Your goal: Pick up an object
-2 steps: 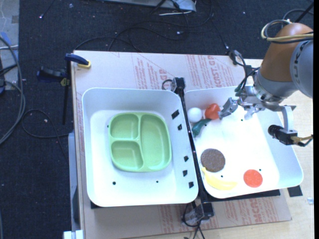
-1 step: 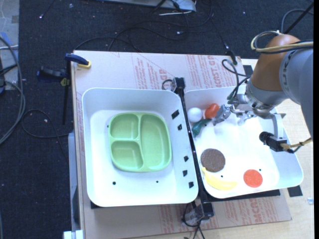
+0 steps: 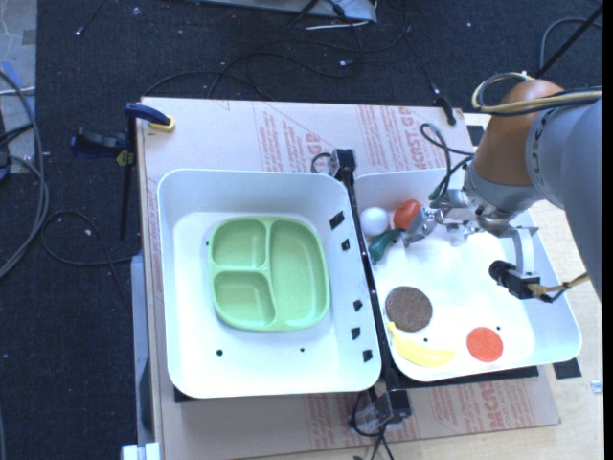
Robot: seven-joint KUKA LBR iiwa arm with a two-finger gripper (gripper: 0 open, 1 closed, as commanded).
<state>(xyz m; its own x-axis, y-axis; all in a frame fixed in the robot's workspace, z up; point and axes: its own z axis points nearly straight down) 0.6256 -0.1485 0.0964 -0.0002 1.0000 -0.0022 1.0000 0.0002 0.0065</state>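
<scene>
The right bin [image 3: 536,300] holds several small objects. A white ball [image 3: 374,220], a red-orange piece [image 3: 406,211] and a dark green piece [image 3: 383,245] lie bunched at its far left corner. A brown disc [image 3: 409,308], a yellow banana [image 3: 421,353] and a red disc [image 3: 485,344] lie along its near side. My gripper [image 3: 424,224] hangs low over the far part of this bin, its tip right beside the red-orange piece and just above the green one. Nothing shows as lifted off the bin floor.
The left bin [image 3: 182,257] holds a light green divided plate [image 3: 268,272]. A black divider with clips [image 3: 356,257] runs between the bins. A cable with a black plug [image 3: 512,278] hangs from the wrist over the right bin. Loose wires trail behind the bench.
</scene>
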